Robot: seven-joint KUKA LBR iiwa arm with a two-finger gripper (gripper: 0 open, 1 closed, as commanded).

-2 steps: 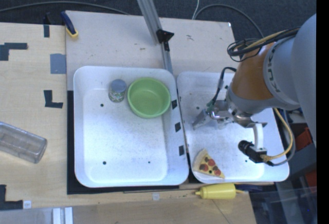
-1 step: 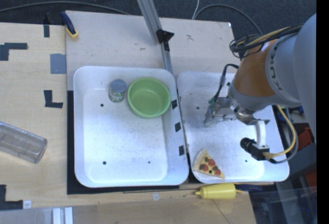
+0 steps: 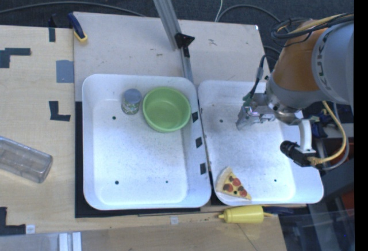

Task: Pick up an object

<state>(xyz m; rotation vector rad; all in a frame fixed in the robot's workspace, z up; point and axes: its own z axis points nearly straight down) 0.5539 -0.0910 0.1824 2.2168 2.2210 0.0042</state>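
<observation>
Table (image 3: 144, 42) carried two white bins: left bin (image 3: 98, 186) held a green bowl (image 3: 167, 109) with a small jar (image 3: 131, 101) touching its left side, right bin (image 3: 299, 192) held a pizza slice (image 3: 232, 183) in its near-left corner, and a yellow bottle (image 3: 244, 214) lay just outside that bin's front rim. Pizza slice looked like the likeliest pick, probably light, flat, stiff plastic, hard to get under, best pinched across the narrow crust edges. Arm (image 3: 310, 65) reached in from the right with the hand (image 3: 248, 120) low over the right bin's middle, well apart from the slice, nothing visibly between the fingers; couldn't tell if they were apart or together.
</observation>
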